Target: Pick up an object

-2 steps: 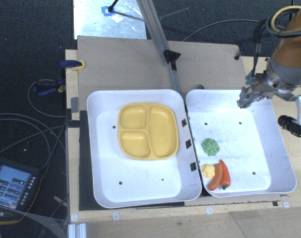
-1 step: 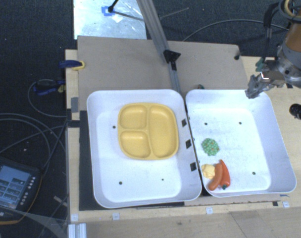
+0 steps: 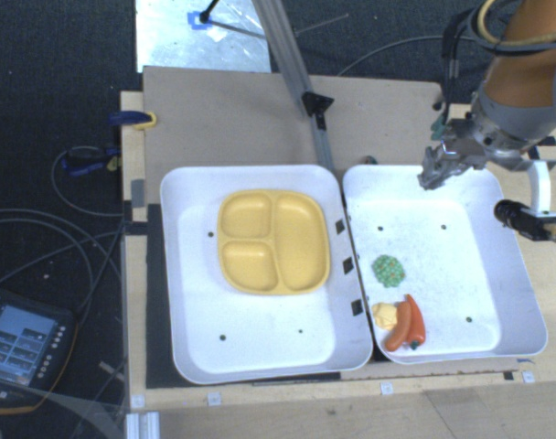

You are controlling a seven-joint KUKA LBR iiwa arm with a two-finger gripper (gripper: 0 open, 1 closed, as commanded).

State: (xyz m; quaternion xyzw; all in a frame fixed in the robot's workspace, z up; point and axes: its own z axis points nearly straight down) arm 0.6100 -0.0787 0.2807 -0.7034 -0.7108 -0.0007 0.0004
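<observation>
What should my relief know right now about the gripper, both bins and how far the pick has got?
Gripper: over the right bin's far rim, nothing seen in it; finger state unclear.
Right bin: green broccoli-like toy mid-left; orange carrot-like toy and small yellow piece touching near the front-left corner.
Left bin: yellow divided plate.
Done: nothing lifted.
Left: descend, grasp, lift one object.
</observation>
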